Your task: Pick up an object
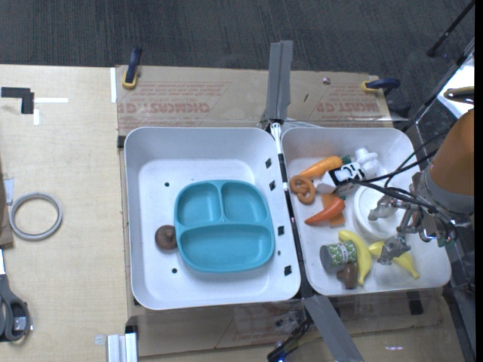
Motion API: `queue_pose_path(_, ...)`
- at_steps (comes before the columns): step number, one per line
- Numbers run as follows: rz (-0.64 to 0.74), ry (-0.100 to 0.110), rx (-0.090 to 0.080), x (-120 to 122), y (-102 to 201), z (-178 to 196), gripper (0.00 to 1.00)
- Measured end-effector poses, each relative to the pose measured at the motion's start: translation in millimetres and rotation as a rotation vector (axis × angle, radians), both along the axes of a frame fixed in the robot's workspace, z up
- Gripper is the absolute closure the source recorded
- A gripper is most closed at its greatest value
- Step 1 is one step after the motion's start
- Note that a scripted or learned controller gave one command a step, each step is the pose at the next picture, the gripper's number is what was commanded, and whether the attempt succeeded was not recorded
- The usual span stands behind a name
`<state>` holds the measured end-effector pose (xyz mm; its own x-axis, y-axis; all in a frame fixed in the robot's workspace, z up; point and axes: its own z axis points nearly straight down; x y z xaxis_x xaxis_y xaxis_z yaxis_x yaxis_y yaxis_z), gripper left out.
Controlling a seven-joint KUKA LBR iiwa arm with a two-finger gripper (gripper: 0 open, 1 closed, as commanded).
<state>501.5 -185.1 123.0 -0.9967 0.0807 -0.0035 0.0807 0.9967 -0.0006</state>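
Note:
My gripper [384, 232] hangs over the right side of the right bin [432, 277], open, with nothing between its fingers. One fingertip [376, 212] is over a white round dish [365, 200], the other [389, 252] beside a yellow banana [358, 252]. A second yellow piece [408, 264] lies just right of that finger. Left of the banana stand a green can [335, 255] and a small brown thing [348, 277]. Further back lie two orange carrots [321, 166] [327, 214], a pretzel [303, 189] and a white bottle with a black label [353, 170].
The left bin [143, 202] holds a teal divided plate [223, 225] and a brown round thing [165, 237] beside it. On the bench to the left lie a grey ring [33, 215] and scissors [13, 317]. Blue-and-yellow clamps [133, 66] hold the cardboard at the back.

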Motion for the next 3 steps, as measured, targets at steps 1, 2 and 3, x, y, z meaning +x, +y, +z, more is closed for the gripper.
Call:
queue_pose_path(1,-0.083,0.003,0.001,-21,51,-32,0.00)
queue_pose_path(2,-0.118,0.003,0.001,-23,92,-32,0.00)
queue_pose_path(3,-0.117,0.000,0.000,-22,92,-23,1.00)
